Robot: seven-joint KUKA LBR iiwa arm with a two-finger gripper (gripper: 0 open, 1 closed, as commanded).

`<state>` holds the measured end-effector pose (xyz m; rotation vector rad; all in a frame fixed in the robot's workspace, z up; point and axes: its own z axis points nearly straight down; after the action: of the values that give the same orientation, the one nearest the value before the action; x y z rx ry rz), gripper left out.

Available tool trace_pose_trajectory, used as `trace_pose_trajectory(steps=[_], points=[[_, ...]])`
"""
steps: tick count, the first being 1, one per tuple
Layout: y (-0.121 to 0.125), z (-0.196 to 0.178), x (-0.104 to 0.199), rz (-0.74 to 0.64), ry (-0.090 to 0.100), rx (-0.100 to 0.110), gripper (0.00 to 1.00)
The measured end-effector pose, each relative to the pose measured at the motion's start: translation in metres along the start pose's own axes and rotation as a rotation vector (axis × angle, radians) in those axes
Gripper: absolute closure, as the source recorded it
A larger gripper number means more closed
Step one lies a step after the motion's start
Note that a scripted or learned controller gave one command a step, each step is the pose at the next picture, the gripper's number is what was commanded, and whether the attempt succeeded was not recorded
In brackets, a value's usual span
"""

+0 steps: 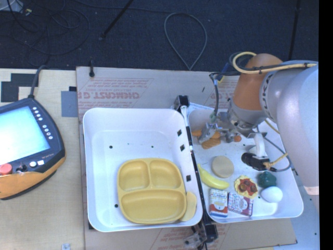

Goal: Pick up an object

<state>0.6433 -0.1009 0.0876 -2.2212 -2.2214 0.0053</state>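
My gripper (219, 131) is low in the far part of the right bin (291, 208), under the arm's orange band. Right at it lies an orange-brown toy (210, 139), with smaller orange pieces to its left (196, 133) and right (237, 138). Whether the gripper touches any of them cannot be made out. Closer to the front lie a tan round disc (222, 166), a yellow banana (211, 177), a small pizza toy (245, 185), a dark green object (267, 179), a white egg (271, 194) and two small cartons (218, 201) (240, 204).
The left bin (104, 139) holds a yellow divided tray (151, 189) at its front. A teach pendant (26, 145) lies on the bench to the left. The grey arm covers the right bin's right side.
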Motion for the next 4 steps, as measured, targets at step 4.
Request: trace_pose_trajectory(steps=[4], points=[[-0.125,-0.023,0.021,0.001,0.004,0.003,0.0]])
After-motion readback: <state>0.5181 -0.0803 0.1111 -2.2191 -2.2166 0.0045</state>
